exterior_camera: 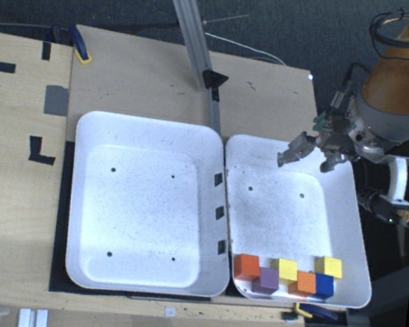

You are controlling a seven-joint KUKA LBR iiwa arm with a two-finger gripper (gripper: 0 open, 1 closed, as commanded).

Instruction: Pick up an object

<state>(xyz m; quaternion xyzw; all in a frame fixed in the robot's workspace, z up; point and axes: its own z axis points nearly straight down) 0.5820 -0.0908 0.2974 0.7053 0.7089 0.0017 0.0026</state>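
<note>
My hand (309, 157) hangs over the far rim of the right bin (355, 218), fingers spread, nothing between them. The blocks (287, 275) sit clustered against that bin's near wall, well apart from my hand: orange, purple, yellow and blue cubes touching one another. The left bin (85, 180) lies just beside the right bin on the worktop (126, 72).

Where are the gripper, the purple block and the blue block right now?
gripper (308, 160): camera view, midway between its two fingertips, over the right bin's far end.
purple block (269, 279): camera view, middle of its top face.
blue block (325, 286): camera view, middle of its visible face.
</note>
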